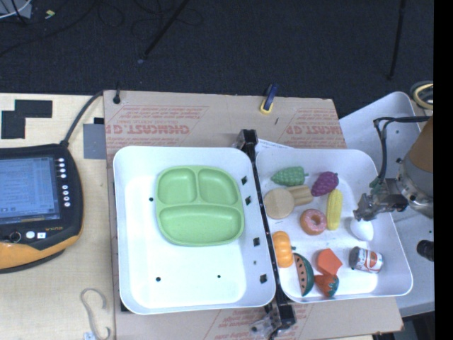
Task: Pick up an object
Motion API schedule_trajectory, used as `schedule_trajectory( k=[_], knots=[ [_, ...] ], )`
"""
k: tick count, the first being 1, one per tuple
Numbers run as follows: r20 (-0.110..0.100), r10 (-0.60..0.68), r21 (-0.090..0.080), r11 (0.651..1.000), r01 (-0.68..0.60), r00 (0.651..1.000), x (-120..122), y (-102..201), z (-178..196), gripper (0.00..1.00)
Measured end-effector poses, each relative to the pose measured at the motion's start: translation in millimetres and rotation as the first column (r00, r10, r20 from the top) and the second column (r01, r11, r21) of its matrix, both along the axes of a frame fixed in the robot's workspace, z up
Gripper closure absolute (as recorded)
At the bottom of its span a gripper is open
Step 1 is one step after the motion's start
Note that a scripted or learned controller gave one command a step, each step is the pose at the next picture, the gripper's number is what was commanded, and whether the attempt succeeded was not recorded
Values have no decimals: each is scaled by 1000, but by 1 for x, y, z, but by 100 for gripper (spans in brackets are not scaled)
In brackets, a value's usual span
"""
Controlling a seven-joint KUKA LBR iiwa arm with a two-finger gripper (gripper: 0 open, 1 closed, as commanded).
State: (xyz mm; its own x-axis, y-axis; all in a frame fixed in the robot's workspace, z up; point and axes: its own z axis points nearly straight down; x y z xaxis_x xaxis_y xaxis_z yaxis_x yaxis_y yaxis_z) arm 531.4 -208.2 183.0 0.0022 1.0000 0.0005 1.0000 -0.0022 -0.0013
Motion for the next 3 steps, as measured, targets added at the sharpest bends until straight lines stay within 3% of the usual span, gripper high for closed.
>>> schedule_trajectory(
  k=[1,2,3],
  knots=[
    [1,4,-1,1000,-4,1000,1,-1,45,100],
    [-6,7,4,1000,-7,1000,-4,55,33,100],
    [-5,7,3,1000,-7,1000,-12,107,46,100]
  ],
)
